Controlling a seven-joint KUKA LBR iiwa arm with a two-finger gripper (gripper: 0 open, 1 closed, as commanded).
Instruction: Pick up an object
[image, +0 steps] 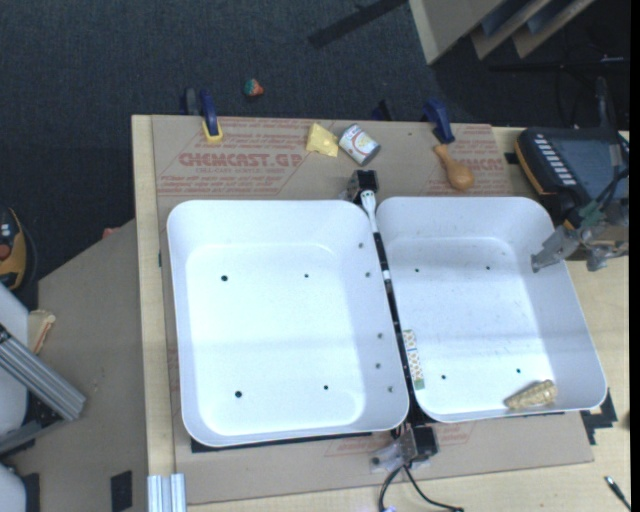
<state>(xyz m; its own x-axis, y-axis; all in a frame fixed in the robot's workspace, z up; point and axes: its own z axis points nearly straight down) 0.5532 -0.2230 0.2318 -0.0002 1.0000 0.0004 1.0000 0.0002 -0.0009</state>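
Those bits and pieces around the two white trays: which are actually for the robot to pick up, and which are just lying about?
For the job:
- tan lump in the right tray, near its front corner
- gripper at that tray's far right edge

Just lying about, on the board behind the trays:
- yellow wedge
- small box
- wooden-handled tool
- two blue clamps

white bins (190, 300); tan object (530, 396), blue clamps (208, 110)

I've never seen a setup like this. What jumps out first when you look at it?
Two big white bins, the left bin and the right bin, sit side by side and take up most of the bench. A lone tan object lies in the right bin's near corner. The gripper pokes in over that bin's right rim, and small odds and ends lie on the board behind the bins.
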